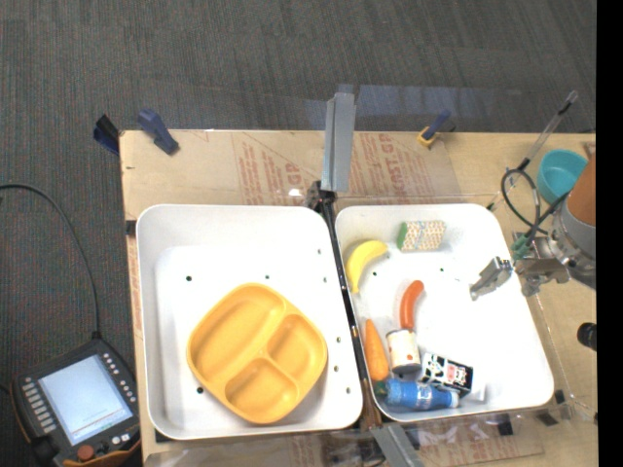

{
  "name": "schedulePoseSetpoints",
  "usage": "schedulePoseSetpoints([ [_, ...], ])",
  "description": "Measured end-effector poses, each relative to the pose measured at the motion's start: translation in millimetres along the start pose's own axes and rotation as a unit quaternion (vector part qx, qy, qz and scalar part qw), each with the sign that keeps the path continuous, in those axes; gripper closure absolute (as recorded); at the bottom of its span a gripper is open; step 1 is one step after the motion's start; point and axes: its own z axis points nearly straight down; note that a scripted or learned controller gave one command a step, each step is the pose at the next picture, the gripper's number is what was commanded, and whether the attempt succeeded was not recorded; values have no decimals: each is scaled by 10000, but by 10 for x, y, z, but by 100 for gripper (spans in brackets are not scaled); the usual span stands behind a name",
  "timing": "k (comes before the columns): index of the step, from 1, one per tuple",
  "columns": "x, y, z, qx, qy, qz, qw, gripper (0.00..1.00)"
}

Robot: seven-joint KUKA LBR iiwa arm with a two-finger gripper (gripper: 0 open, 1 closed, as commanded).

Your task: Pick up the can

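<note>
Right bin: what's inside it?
In the right bin: banana, sponge, red hot dog, carrot, small can, black-and-white carton, blue bottle. The tool hovers over it. The carton hides part of the bottle.

Small white can upright in the right bin.

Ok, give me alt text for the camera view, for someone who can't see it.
The hand hovers over the right bin, apart from the can standing near the bin's front among a banana, carrot, sausage, blue bottle and carton. The left bin holds a yellow divided plate.
</note>
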Motion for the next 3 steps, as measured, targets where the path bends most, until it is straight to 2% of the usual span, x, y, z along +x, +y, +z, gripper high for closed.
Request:
schedulePoseSetpoints([
  [1, 543, 627, 697, -3, -4, -383, 9993, 0],
  [2, 793, -534, 1137, 5, 1, -458, 9990, 0],
  [3, 787, -532, 1053, 11, 7, -435, 9991, 100],
])
